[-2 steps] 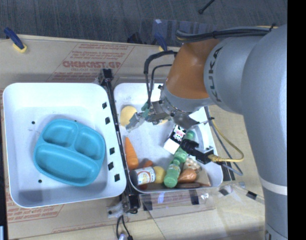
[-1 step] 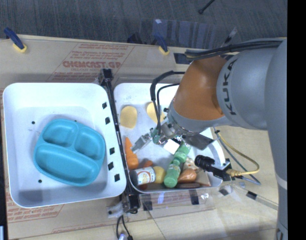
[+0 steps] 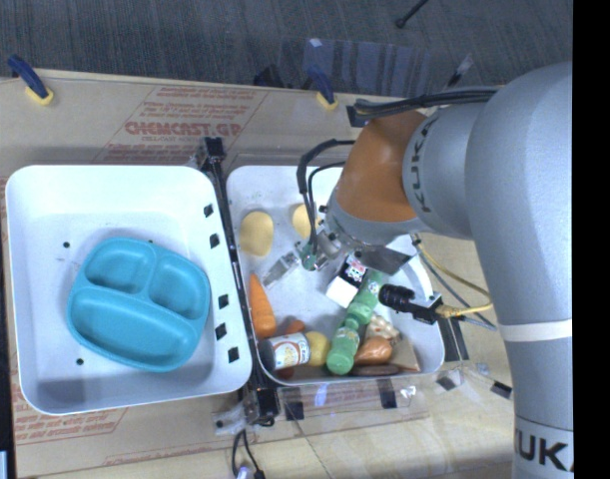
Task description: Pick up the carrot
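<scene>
On the right, the grey arm (image 3: 504, 218) with its orange band (image 3: 379, 178) reaches over the right bin (image 3: 285, 183). Both white bins sit side by side on the desk (image 3: 165, 118). Within the left bin (image 3: 45, 198) lies a blue sectioned tray (image 3: 137, 302). At the middle of the right bin the end effector (image 3: 290, 264) hangs low, its fingers slightly apart with nothing between them. Just nearer and to its left, the carrot (image 3: 262, 307) lies along the bin's left wall, untouched. A green bottle (image 3: 352, 329) leans among the clutter at the bin's near side, beside a small jar (image 3: 290, 351) lying on its side. Two pale yellow round things (image 3: 257, 232) rest farther back.
</scene>
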Tool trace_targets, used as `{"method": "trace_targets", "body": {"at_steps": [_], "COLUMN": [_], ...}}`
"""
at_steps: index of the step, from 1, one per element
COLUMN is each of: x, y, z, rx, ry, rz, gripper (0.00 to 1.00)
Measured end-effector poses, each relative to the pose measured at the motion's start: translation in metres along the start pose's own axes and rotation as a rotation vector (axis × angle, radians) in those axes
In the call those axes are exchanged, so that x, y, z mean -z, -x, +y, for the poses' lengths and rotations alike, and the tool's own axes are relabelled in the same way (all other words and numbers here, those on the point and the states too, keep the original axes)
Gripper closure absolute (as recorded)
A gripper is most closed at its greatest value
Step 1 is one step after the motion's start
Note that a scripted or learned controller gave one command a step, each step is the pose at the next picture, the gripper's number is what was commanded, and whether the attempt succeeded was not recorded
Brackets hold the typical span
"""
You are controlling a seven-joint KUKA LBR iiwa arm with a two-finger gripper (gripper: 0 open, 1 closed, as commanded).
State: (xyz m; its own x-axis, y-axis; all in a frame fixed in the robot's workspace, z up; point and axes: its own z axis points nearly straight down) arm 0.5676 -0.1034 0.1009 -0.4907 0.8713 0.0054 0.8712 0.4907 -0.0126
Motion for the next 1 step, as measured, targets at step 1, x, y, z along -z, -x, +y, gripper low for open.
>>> {"method": "trace_targets", "body": {"at_steps": [1], "x": [0.0968], "y": [-0.0210], "z": [0.0413], "rx": [0.000], "ry": [0.017], "rz": [-0.009], "gripper": [0.00]}}
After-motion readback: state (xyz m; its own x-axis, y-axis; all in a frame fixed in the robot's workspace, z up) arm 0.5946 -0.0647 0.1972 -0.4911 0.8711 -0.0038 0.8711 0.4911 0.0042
